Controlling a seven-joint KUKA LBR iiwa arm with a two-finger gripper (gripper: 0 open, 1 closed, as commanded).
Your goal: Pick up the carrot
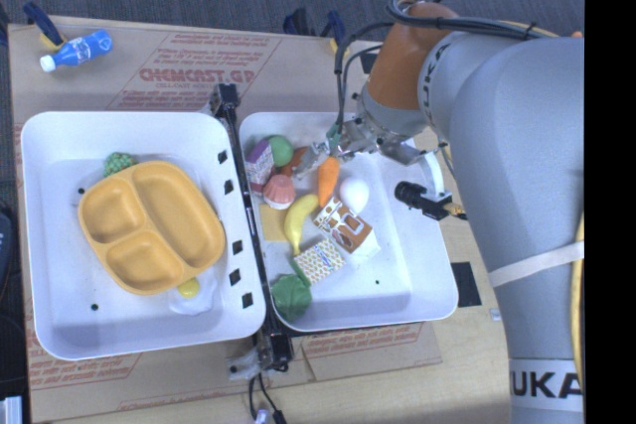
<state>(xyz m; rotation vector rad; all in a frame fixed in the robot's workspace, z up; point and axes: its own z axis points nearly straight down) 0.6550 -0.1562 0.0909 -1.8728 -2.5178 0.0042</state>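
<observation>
Camera view: carrot lies in right bin, frame centre, egg touching; tool just above its upper end, opening cannot be told; descend centred, straddle carrot crosswise, avoid egg.

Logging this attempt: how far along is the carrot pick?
Done: the arm is over the right bin, with the gripper just above the carrot. In hand: nothing visibly gripped. Left: the carrot lies among the toy food beside the egg, to be grasped and lifted.
</observation>
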